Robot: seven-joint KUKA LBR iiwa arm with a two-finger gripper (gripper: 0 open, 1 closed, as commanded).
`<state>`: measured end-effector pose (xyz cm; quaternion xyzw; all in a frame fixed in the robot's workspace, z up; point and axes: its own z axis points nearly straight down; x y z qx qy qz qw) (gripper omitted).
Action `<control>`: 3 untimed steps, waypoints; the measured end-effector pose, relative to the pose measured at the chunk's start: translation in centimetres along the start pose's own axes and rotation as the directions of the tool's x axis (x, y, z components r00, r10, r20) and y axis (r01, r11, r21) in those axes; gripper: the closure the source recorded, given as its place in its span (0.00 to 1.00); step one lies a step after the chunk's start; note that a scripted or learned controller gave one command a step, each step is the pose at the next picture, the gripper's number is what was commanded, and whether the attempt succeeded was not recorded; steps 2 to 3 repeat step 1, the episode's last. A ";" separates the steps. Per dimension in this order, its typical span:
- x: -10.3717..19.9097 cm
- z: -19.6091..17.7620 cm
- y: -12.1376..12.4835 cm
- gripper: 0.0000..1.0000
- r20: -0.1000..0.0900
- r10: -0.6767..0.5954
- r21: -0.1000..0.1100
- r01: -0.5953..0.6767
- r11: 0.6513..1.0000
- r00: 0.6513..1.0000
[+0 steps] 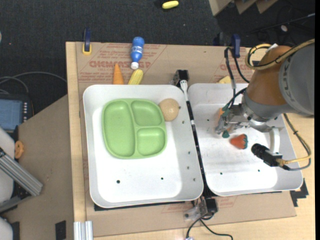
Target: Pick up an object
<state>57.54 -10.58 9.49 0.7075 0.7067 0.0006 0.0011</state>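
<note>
In the right bin (250, 184) lies a small red thing like a strawberry (239, 141), with a green end. My gripper (224, 125) hangs low over this bin, just left of and slightly above the red thing, close to it; nothing shows held in it. The grey arm with its orange band (267, 81) comes in from the right above it. In the left bin (135, 184) a green divided plate (134, 128) lies flat, and a beige round thing (169, 109) rests at the plate's upper right corner.
Behind the left bin, on the cardboard, lie a blue-and-white bottle (136, 51), an orange carrot (117, 75) and a yellow piece (136, 76). A black-handled tool (181, 79) sits at the bins' shared back corner. A yellow thing (170, 4) lies on the floor.
</note>
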 end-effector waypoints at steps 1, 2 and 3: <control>7.0 -9.6 -2.9 1.00 -0.003 -0.009 -0.005 0.009 1.000 1.000; 7.0 -9.6 -2.9 1.00 -0.003 -0.009 -0.005 0.009 1.000 1.000; 7.0 -9.6 -2.9 1.00 -0.003 -0.009 -0.005 0.009 1.000 1.000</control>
